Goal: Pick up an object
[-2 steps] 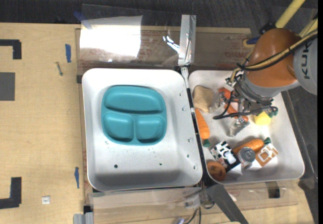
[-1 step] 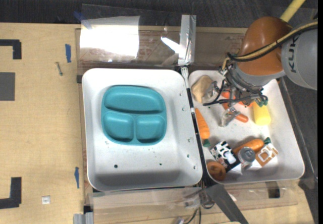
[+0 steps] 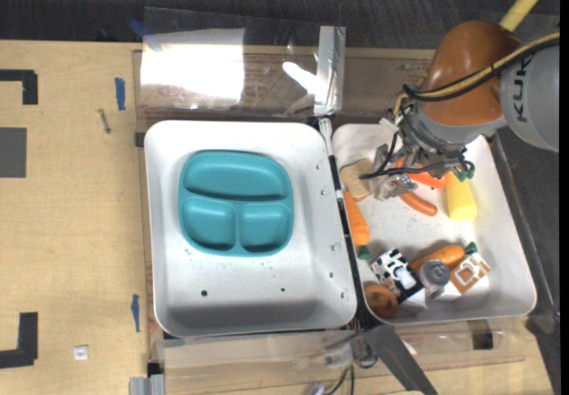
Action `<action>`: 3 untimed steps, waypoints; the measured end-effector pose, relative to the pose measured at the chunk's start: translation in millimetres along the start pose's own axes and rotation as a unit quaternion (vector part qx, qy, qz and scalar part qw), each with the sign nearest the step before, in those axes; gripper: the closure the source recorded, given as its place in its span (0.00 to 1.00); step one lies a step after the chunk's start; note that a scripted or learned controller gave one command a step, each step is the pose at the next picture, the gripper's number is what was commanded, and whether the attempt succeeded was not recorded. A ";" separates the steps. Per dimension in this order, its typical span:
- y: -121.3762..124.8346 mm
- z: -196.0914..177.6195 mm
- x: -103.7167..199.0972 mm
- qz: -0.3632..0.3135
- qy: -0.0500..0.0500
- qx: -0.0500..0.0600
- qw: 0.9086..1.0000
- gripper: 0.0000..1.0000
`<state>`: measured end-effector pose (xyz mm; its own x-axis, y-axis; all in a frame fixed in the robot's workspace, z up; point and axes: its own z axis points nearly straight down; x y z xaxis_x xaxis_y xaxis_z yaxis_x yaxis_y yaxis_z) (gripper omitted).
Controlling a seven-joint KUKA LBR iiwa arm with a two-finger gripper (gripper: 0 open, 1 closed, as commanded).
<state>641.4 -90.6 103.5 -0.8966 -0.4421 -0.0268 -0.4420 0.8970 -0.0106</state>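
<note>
My gripper (image 3: 397,178) hangs low over the upper left part of the right bin (image 3: 511,242), under the arm's orange band. Directly around it lie a beige piece (image 3: 355,178) on its left and a small orange-red piece (image 3: 420,202) just below it. A yellow block (image 3: 460,197) rests to its right. A carrot (image 3: 356,220) lies along the bin's left wall. Whether anything is held is hidden by the wrist.
The left bin (image 3: 169,286) holds a teal divided plate (image 3: 236,201). At the right bin's front sit a black-and-white cow toy (image 3: 392,272), a brown round thing (image 3: 381,299), a second carrot (image 3: 442,255), a grey cap (image 3: 435,273) and an orange-white block (image 3: 469,272).
</note>
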 end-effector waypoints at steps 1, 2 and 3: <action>39.4 -87.8 -54.8 0.027 0.005 -0.002 1.000 1.00; 22.5 -177.3 -48.3 0.021 0.005 -0.001 1.000 1.00; 25.2 -157.7 -47.0 -0.012 0.011 -0.005 1.000 1.00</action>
<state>667.9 -47.6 262.1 -0.8863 -0.4632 -0.0049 -0.4632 0.8863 -0.0007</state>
